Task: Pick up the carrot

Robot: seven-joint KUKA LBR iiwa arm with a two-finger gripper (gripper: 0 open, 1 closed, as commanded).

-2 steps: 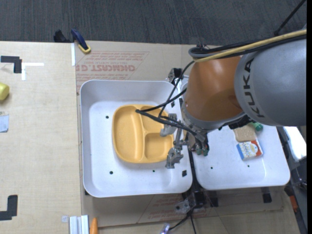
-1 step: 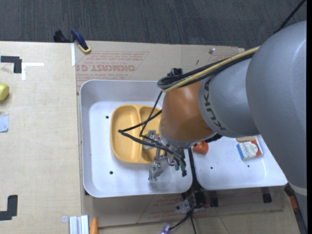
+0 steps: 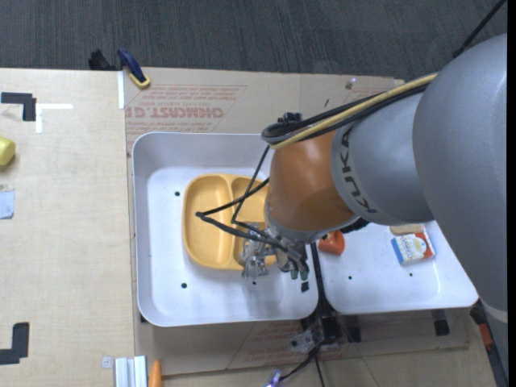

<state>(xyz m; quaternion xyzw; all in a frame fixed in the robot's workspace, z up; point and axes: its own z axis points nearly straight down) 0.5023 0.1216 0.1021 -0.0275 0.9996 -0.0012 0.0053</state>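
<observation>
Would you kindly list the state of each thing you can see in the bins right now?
yellow divided tray: upright in the left bin, part hidden by the arm.
orange-red thing: in the right bin, mostly hidden, possibly the carrot.
small carton: lying flat in the right bin.
gripper: low over the tray's near edge.

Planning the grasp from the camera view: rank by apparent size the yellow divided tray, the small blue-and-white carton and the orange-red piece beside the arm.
Largest to smallest as they look:
1. yellow divided tray, though the arm covers its right part
2. blue-and-white carton
3. orange-red piece, partly hidden by the arm, so its rank against the carton is unsure
</observation>
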